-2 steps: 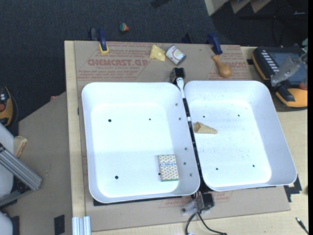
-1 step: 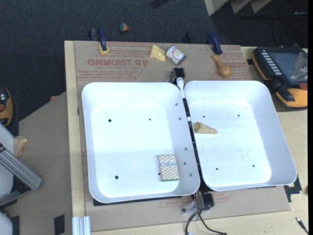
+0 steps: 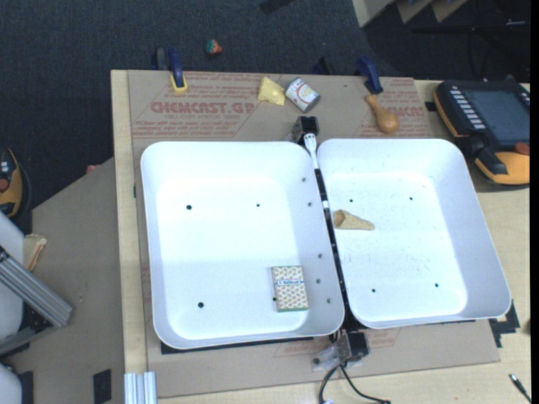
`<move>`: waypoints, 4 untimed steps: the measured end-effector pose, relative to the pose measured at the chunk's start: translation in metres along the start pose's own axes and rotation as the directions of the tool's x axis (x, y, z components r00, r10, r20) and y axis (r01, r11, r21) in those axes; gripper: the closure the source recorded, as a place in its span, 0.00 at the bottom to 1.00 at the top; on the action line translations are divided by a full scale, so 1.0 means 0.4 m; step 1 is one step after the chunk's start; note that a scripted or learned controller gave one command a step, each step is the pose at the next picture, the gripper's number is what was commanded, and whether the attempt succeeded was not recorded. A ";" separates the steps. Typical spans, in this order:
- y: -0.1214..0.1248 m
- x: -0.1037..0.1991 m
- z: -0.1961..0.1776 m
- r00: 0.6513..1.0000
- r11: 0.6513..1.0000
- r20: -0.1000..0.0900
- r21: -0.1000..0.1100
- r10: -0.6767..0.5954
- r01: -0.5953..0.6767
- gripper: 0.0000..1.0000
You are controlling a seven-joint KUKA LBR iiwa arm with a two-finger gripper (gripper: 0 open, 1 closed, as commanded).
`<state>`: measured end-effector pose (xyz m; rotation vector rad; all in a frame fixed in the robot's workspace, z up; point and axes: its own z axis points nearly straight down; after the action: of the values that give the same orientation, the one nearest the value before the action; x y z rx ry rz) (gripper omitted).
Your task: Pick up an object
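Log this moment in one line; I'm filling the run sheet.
left white bin: small patterned flat box | right white bin: tan wedge-shaped piece

Two white bins sit side by side: the left bin [image 3: 168,225] holds a small patterned packet [image 3: 289,288] at lower centre, the right bin [image 3: 455,225] a tan wedge [image 3: 351,220], possibly foam, near frame centre.

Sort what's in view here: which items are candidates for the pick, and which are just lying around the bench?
Pick candidates, inside the bins:
- small patterned box, left bin, near its front right corner
- tan wedge-shaped piece, right bin, near its left side

Lying about, outside the bins:
- yellow wedge
- small white box
- wooden-handled tool
- blue clamps
- orange-edged pendant
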<state>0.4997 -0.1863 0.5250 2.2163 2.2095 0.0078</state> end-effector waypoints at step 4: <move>-0.057 0.139 0.233 1.000 1.000 -0.008 0.019 -0.006 0.006 0.00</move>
<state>0.4781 -0.1313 0.4313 2.2233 2.2294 -0.0049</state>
